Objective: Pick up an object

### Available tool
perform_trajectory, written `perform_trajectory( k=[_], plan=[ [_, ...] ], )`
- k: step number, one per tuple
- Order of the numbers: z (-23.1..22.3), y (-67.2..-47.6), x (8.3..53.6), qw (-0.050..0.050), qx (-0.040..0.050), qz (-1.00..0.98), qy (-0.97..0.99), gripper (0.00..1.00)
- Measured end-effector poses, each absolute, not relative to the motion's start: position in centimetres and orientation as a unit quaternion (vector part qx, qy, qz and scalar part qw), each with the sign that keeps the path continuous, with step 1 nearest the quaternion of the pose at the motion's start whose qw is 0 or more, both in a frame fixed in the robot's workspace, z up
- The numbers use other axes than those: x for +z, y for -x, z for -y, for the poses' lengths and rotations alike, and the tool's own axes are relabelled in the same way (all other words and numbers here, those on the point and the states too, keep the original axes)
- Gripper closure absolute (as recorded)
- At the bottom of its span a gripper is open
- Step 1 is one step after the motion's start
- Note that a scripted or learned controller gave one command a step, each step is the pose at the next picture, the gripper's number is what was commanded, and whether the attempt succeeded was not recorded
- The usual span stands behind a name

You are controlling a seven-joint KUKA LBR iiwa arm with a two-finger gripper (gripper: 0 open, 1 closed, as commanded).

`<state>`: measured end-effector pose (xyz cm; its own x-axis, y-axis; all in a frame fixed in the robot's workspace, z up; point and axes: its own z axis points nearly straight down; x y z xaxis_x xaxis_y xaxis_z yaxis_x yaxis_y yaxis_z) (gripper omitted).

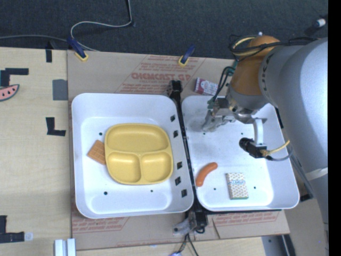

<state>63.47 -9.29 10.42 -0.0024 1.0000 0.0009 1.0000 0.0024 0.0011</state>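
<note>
Nearest my camera, the small card box (237,185) and the orange sausage (206,173) lie at the near end of the right bin (277,196). I hold the gripper (209,125) over the far end; whether it is spread, I cannot tell. The sausage lies nearward, long axis slanting.

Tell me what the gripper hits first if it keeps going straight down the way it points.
Probably the bare white floor of the right bin; the gripper points down over it, with nothing beneath. Depth is unclear.
</note>
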Motion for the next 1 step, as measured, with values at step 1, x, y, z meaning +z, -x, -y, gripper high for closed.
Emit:
perform_trajectory(
  k=[1],
  plan=[
    [9.29,-63.46,10.41,0.000,0.0007,-0.708,-0.706,0.00]
  ],
)
